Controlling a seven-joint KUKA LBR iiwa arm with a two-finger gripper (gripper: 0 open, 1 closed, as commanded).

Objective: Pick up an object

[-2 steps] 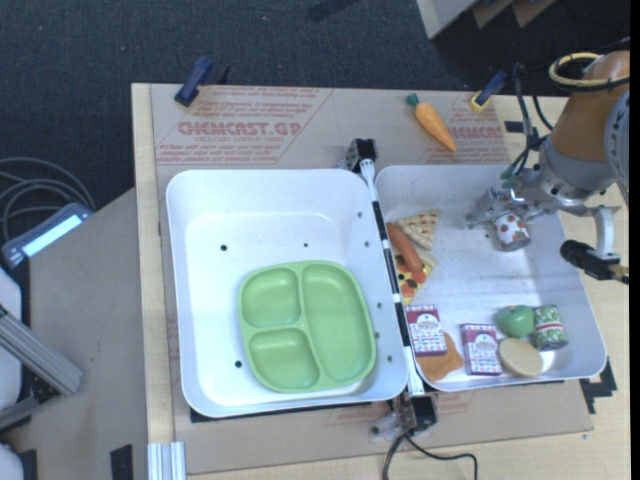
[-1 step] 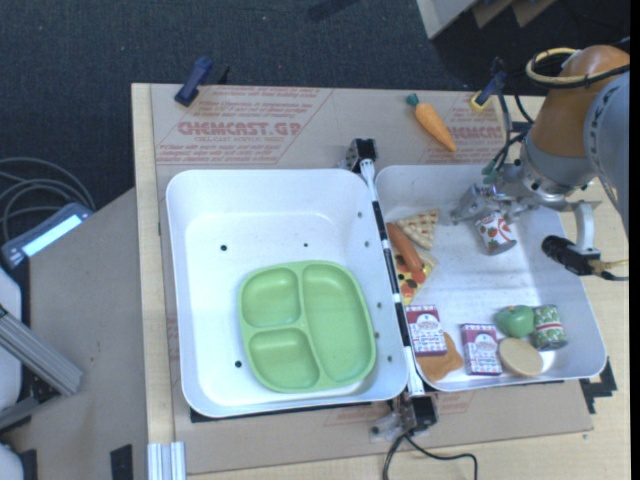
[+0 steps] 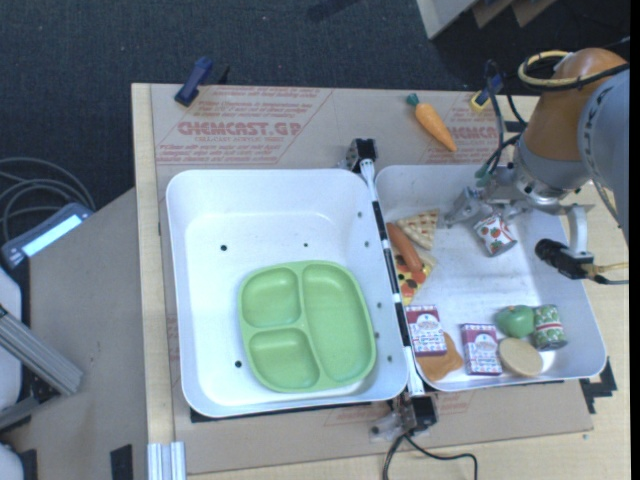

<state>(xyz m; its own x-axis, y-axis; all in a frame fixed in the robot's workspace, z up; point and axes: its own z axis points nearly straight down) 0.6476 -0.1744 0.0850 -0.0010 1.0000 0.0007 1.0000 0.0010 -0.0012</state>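
Observation:
My gripper (image 3: 492, 208) hangs low over the back of the right bin (image 3: 470, 286), reaching in from the right under the grey and orange arm (image 3: 565, 118). Directly below it, touching or nearly touching, is a small red and white carton (image 3: 495, 237), tilted. To its left lie a pizza slice (image 3: 422, 228) and a hot dog (image 3: 406, 250). Along the bin's front sit two red cartons (image 3: 427, 330) (image 3: 481, 348), an orange cookie (image 3: 441, 361), a green toy (image 3: 516, 320), a small can (image 3: 548, 328) and a beige disc (image 3: 520, 358).
The left bin (image 3: 215, 223) holds a green divided plate (image 3: 305, 325). A toy carrot (image 3: 435, 123) lies on the cardboard behind the right bin, and a blue clip (image 3: 192, 83) sits at the back left. A black cable connector (image 3: 563, 258) hangs beside the gripper.

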